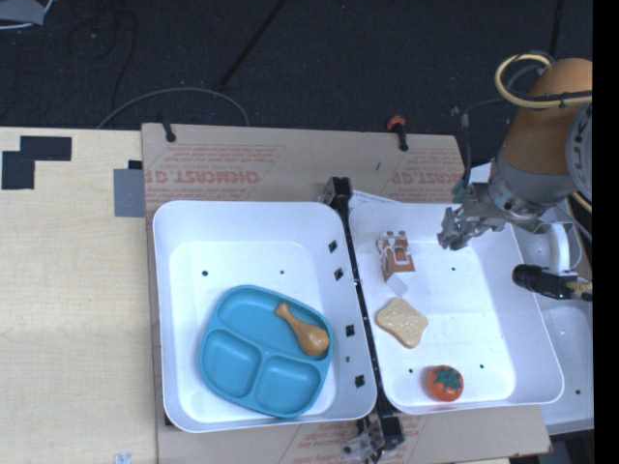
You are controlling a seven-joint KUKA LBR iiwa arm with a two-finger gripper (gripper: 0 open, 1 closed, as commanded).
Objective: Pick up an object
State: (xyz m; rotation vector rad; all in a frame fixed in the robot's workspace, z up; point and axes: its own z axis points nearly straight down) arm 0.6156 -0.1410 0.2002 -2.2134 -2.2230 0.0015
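Nearest the camera, the right white plastic bin (542,375) holds a small red tomato-like toy (445,383) at its front. Behind it lies a pale tan bread-slice toy (402,322), then a small brown-and-white block-shaped toy (395,255) toward the back. The left white bin (184,259) holds a blue sectioned plastic tray (247,361) with a tan drumstick toy (304,330) resting on it.

Progress: nothing picked yet, by the look of it; all objects lie in the bins. Approach, grasp and lift remain.

Arm pose: grey arm with orange band (546,114) reaches in over the far right of the right bin. The gripper (462,228) points left and down, apart from the block-shaped toy, nothing between its tips. Cannot tell how wide the jaws stand.
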